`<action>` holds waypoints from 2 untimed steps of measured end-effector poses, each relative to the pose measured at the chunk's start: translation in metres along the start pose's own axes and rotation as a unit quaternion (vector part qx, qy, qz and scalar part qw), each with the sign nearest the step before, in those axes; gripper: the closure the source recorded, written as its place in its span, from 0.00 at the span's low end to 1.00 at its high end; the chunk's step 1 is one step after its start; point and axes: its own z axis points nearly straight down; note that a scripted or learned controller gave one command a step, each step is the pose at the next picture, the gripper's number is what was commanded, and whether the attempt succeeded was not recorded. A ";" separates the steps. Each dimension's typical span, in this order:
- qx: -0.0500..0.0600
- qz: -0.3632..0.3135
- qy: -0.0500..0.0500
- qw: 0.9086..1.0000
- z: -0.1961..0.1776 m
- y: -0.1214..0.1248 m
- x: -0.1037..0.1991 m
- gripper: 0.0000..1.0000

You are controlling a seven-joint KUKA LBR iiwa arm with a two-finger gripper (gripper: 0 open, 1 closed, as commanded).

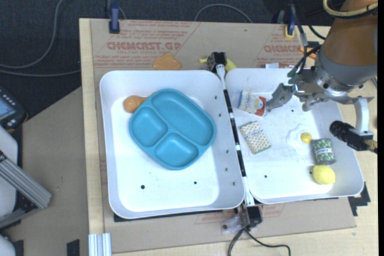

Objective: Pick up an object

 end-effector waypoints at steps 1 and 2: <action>0.000 -0.001 0.000 1.000 0.093 0.035 0.002 0.00; 0.001 -0.001 0.000 1.000 0.141 0.042 0.004 0.00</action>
